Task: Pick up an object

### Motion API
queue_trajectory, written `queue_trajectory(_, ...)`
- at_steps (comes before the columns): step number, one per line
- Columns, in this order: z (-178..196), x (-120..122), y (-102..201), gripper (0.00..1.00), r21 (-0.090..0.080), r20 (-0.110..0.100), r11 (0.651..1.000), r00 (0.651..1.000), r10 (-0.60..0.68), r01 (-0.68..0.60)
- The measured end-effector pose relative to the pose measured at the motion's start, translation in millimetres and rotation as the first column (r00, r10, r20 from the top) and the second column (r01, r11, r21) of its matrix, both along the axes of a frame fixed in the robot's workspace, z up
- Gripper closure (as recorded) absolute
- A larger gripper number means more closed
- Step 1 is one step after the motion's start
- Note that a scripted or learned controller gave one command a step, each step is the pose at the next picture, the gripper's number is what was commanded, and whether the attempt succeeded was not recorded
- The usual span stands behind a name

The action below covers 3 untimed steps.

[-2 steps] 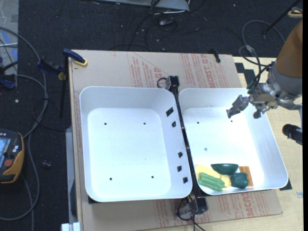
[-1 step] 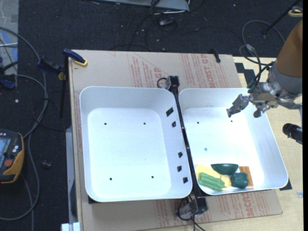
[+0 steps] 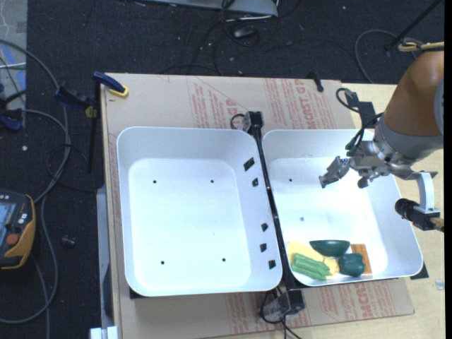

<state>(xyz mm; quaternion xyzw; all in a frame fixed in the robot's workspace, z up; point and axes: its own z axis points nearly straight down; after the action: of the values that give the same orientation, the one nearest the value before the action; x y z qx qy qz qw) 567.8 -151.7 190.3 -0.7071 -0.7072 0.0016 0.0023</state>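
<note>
a small heap of objects lies in the near corner of the right bin (image 3: 395, 224), likely slid there against the wall: a ribbed green piece (image 3: 308, 265) shaped like a pea pod, a dark green bowl-like shape (image 3: 330, 246), a rounded teal lump (image 3: 352, 264), a pale yellow flat piece (image 3: 299, 250) and an orange flat piece (image 3: 360, 250) beneath — all look like smooth plastic. the gripper (image 3: 344, 169) hangs over the bin's far half, well apart from the heap, fingers spread with nothing between them — apparently not yet lined up to grasp. the left bin (image 3: 183, 210) is glossy white, sitting on a cardboard sheet (image 3: 212, 97).
</note>
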Motion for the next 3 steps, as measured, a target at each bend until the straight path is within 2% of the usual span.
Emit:
queue_trajectory(1,-63,-1,3,0.00,0.000,0.000,1.000,1.000,0.000,0.000)
queue_trajectory(2,-104,-2,3,0.00,-0.001,0.003,1.000,1.000,0.000,0.000)
queue_trajectory(3,-91,-1,3,1.00,-0.001,0.007,1.000,1.000,0.000,0.000)
